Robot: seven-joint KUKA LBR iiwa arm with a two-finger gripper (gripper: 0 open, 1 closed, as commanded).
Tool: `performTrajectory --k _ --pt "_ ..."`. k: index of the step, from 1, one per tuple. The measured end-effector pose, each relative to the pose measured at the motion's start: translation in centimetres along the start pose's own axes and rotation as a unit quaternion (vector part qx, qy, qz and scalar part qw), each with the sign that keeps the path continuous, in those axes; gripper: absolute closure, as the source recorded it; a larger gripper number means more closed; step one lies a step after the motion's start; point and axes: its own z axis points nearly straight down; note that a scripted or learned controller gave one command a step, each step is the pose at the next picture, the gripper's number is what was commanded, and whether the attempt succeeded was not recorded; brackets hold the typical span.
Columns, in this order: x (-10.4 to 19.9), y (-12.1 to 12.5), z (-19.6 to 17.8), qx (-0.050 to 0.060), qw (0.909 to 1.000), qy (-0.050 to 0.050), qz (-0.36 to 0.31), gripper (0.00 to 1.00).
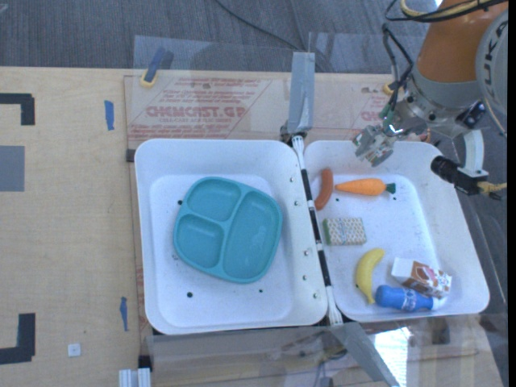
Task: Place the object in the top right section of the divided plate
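Camera view, looking down at a slant on both white bins: my arm (472,31) comes in from the right, grey with the orange band above the wrist, and my claw (373,145) hangs over the far edge of the right bin (472,248), near its back left corner. From this angle I cannot tell how far the claw stands apart, and I see nothing gripped in it.

Just in front of the claw lies a toy carrot (363,187), orange with a dark green tip pointing right. Beside it to the left, close to the divide between the bins, a reddish-brown sausage (324,188) lies nearly upright in the picture. Nearer the camera is a small speckled sponge-like block (345,231), then a yellow banana (368,273) curving towards the front of the bin. At the front right, a blue bottle (405,298) lies on its side, touching or just beside a small carton (422,277) printed in white and brown. Which of these is the object for the plate, I cannot tell; all of them lie in the right bin.

The teal divided plate (228,228) sits in the middle of the left bin (157,184), turned at an angle, with two small sections on its left side and one long section on its right. Behind the bins a sheet of cardboard (201,111) with red lettering lies flat on the bench (60,216).
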Motion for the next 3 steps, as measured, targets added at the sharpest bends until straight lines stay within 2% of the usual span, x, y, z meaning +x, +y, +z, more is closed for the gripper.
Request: performTrajectory --k 1,2,3 --pt "5.6 3.5 3.9 0.002 0.9982 0.001 -0.060 1.00" --pt "12.7 6.0 -6.5 -0.001 0.9875 0.000 -0.157 1.00" --pt "14.4 6.6 -7.8 -0.003 0.8596 -0.001 -0.511 1.00"
